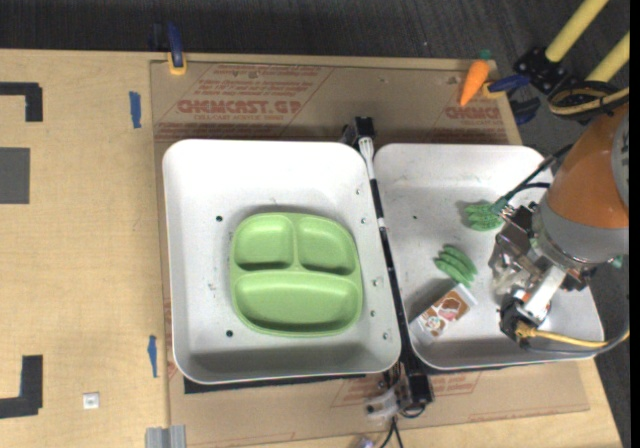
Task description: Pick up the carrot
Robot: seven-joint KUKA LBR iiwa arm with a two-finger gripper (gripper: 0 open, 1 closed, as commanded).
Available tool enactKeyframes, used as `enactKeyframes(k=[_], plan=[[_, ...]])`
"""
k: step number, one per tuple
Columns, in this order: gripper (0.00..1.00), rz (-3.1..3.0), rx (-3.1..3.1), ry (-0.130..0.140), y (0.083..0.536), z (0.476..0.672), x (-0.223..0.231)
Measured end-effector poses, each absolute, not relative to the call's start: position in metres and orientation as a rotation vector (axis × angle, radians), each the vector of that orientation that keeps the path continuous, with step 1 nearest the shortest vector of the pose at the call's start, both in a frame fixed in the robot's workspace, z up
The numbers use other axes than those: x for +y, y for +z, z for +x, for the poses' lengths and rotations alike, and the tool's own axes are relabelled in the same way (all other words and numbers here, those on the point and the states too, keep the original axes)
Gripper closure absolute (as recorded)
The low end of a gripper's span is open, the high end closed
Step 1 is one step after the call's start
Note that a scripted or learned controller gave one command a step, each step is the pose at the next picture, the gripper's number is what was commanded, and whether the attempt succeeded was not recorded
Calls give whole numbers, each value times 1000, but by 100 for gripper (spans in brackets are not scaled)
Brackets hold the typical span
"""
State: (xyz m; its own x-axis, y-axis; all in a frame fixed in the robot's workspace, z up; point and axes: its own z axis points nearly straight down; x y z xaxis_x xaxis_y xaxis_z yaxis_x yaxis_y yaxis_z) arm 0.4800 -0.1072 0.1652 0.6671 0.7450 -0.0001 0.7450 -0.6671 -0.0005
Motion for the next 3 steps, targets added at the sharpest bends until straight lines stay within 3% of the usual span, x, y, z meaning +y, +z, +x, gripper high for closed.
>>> enactKeyframes(k=[1,2,3], plan=[[100,-2851,-1310,4,153,479,-110],[100,-2896,-1217,2,133,482,-209],[100,-2851,-1313,1,147,479,-180]])
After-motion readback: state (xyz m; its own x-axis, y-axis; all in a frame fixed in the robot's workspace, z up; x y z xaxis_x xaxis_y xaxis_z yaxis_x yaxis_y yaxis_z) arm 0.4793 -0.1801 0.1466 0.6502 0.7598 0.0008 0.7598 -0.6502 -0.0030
